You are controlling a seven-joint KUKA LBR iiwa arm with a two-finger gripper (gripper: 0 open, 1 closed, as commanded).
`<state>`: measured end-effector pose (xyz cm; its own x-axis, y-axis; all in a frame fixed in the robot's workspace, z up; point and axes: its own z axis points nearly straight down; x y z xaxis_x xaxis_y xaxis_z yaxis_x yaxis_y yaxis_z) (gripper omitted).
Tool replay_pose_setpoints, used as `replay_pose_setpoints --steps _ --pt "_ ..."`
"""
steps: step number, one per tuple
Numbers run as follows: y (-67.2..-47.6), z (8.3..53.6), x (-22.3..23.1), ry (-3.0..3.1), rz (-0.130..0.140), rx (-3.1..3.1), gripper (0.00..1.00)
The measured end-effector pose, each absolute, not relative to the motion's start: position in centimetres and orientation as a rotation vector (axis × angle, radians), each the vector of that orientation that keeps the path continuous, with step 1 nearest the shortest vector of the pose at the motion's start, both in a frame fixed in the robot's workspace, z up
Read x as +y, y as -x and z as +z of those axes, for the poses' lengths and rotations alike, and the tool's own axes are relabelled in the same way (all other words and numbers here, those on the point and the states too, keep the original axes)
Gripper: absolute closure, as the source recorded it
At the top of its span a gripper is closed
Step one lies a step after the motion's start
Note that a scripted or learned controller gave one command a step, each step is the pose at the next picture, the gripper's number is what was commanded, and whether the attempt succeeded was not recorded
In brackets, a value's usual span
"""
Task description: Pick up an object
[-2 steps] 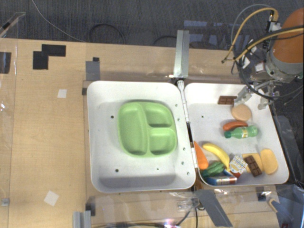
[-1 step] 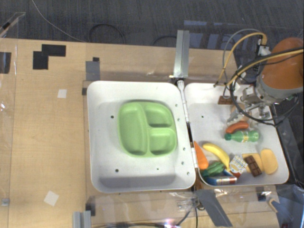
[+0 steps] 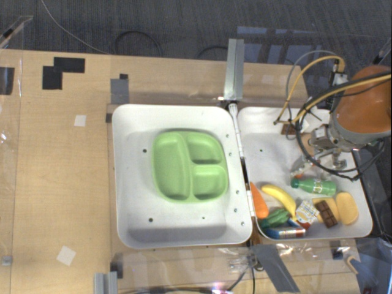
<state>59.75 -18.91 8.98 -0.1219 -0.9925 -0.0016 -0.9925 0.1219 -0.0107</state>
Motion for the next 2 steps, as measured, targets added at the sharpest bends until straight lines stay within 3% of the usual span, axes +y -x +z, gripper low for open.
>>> replay_pose_setpoints --steps 1,2 --pt "-55.7 9.1 -16.9 1.955 -0.020 2.443 0.00" --pt "-51.0 9.3 -11.5 2.119 -0.029 2.299 0.00"
